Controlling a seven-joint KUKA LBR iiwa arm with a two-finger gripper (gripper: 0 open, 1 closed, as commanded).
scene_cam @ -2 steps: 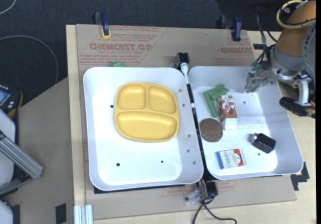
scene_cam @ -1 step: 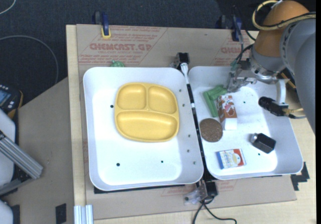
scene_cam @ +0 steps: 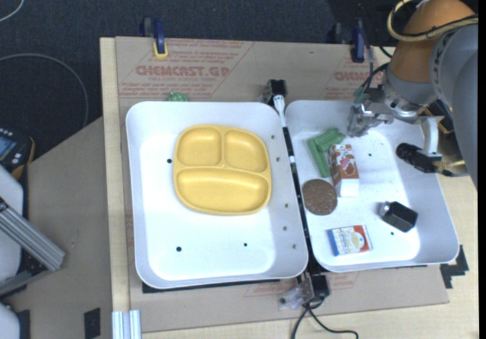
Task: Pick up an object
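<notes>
I see the bench (scene_cam: 228, 64), a brown board printed with red lettering, carrying two shallow white bins side by side. The right bin (scene_cam: 425, 216) lies directly under the gripper (scene_cam: 363, 118); the left bin (scene_cam: 152, 201) sits to the jaws' left, the two rims touching along the middle.

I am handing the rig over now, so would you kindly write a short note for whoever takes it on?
End effector: over the right bin's far edge, nothing visibly held.
Right bin: green item, red-and-white packet, brown disc, black block, small carton.
Left bin: yellow divided plate.
Done: no pick yet.
Left: grasp and lift one object.
</notes>
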